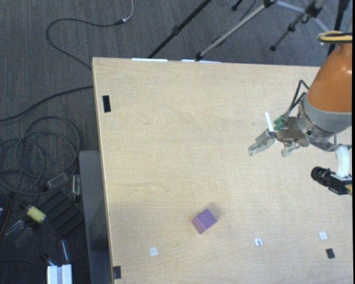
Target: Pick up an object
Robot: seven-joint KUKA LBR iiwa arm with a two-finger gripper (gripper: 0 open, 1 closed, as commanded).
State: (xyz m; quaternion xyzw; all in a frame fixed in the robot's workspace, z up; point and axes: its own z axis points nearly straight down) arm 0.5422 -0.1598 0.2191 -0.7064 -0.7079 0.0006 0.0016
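Observation:
A small purple cube (204,220) lies on the light wooden tabletop (183,135), near its front edge and a little left of centre. My gripper (268,152) hangs over the right part of the table, well up and to the right of the cube. Its two grey fingers (258,146) are spread apart with nothing between them. The grey wrist and orange band (336,81) reach in from the right.
Small white and black markers (258,241) dot the table's front right, and a black tag (106,103) sits near its left edge. A black part (326,178) juts in at the right. Cables (29,158) and tools lie on the floor to the left.

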